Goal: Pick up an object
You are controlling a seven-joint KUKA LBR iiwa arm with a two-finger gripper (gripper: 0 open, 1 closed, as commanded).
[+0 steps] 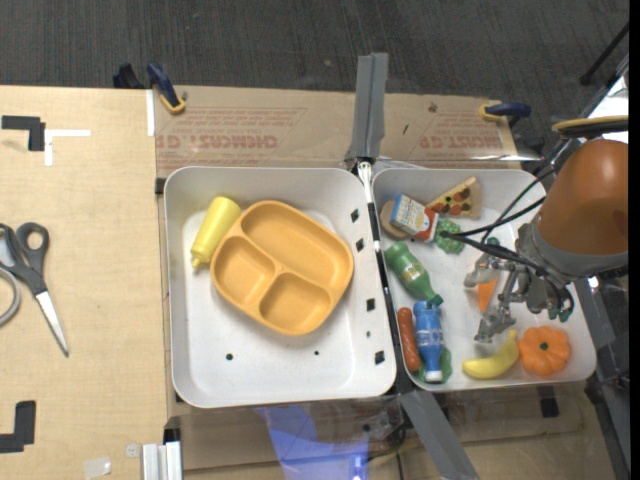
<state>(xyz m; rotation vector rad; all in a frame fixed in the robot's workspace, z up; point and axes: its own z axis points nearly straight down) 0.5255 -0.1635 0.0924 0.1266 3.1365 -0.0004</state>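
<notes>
Hand sits low in right bin, just above banana and beside pumpkin; finger state can't be determined. Left bin holds orange divided tray w/ yellow bottle touching its left edge.

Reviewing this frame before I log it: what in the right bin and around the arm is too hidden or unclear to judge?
- Pincer, camera view: small and cluttered by cables, so any contact with the banana below is unclear.
- Orange item: mostly hidden behind the pincer, identity unknown.
- Arm: cut off by the right edge.
- Small packet: its label is too small to read.
</notes>
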